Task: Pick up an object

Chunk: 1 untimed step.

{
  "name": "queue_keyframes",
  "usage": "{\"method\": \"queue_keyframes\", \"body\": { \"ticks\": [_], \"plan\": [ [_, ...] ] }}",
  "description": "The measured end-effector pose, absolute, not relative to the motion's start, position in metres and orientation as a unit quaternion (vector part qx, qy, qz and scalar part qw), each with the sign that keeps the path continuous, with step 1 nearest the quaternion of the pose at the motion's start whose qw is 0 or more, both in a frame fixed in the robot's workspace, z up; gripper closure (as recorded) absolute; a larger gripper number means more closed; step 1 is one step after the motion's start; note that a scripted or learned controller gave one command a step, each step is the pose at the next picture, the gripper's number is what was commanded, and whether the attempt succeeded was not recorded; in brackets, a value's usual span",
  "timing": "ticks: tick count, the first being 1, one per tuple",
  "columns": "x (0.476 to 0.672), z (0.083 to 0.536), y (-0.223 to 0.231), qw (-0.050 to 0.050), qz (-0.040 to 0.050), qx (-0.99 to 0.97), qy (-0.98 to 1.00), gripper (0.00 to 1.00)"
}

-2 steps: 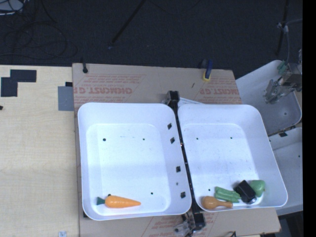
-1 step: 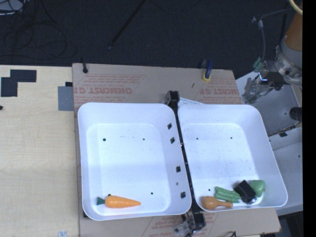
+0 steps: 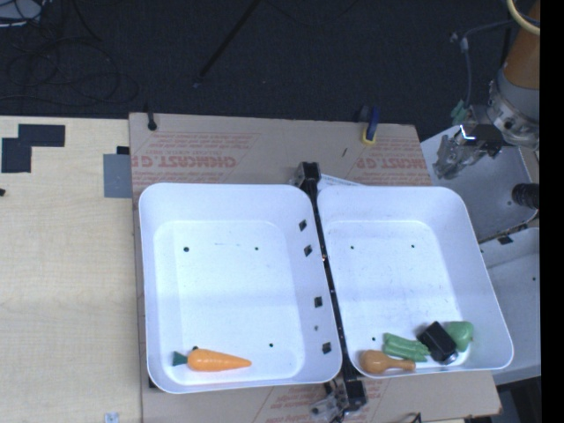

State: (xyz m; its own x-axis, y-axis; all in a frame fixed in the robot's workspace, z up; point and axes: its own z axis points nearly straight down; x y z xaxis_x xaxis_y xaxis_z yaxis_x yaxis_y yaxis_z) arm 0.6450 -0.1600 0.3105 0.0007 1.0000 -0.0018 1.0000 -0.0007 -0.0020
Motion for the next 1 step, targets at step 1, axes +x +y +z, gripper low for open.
{"method": "queue_keyframes", "body": {
  "ticks": [1],
  "plan": [
    [0.6345, 0.3291, -0.1957, -0.001, 0.0006, -0.708, -0.706, 1.0]
  ]
}}
